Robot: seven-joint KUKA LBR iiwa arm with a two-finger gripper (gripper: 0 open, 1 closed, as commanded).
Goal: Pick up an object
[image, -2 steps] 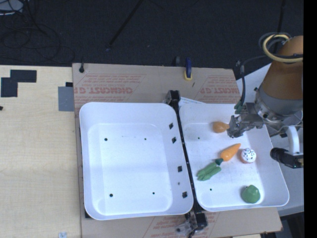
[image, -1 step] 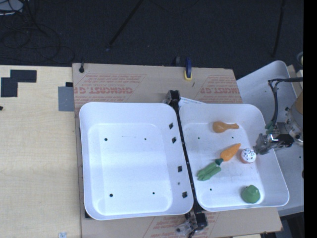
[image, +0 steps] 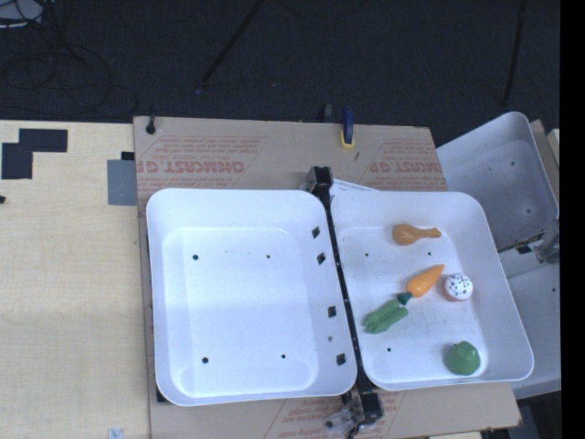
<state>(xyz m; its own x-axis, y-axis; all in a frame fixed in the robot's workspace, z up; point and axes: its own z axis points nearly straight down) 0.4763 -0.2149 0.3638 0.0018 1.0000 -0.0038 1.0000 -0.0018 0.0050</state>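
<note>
The right bin [image: 494,245] holds several small toy foods. An orange-tan drumstick shape [image: 414,234] lies near its far side. Below it an orange carrot [image: 423,282] with a dark green tip lies at a slant, and a white ball with red dots [image: 458,287] sits just to its right. A green pod-like piece [image: 386,316] lies left of centre, near the divider. A round green object [image: 463,358] rests in the near right corner.
The left bin [image: 164,245] stands beside the right one, joined by a black clamp strip [image: 331,282]. Both rest on a cardboard sheet [image: 238,154] on a light wooden bench. A grey metal plate [image: 498,167] stands at the right.
</note>
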